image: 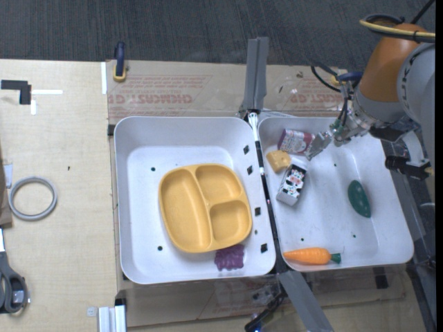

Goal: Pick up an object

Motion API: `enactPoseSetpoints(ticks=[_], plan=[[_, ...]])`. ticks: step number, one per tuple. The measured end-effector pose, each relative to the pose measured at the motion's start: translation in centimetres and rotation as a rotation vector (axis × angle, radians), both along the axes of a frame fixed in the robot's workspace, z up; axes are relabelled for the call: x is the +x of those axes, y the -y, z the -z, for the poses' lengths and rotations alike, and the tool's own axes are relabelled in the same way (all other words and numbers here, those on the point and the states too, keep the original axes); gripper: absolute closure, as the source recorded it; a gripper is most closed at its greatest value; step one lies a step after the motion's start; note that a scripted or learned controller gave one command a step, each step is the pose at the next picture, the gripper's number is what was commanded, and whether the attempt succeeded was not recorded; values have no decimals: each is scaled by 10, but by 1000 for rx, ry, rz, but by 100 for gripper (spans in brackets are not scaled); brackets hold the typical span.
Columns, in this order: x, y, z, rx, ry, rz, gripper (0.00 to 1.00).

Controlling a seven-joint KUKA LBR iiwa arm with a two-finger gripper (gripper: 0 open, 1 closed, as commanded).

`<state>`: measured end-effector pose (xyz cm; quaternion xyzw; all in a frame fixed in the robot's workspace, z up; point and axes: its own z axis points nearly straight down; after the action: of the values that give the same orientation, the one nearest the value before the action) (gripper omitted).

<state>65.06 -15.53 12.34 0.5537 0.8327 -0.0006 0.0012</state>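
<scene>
The right bin holds several objects. A purple and white packet lies at its back left, with a yellow block just in front of it. A black and white carton lies below those. A dark green piece rests mid-right, and an orange carrot lies along the front wall. My gripper hangs low at the back of this bin, right beside the packet's right edge. Nothing shows between its tips.
The left bin carries a yellow divided plate and a purple grape bunch at its front. A grey tape ring and scissors lie on the wooden bench at far left. The arm's orange band looms over the right bin's back corner.
</scene>
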Motion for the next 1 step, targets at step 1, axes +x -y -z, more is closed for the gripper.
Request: enactPoseSetpoints(ticks=[1], plan=[[1, -1, -10, -3, 2, -4, 100]])
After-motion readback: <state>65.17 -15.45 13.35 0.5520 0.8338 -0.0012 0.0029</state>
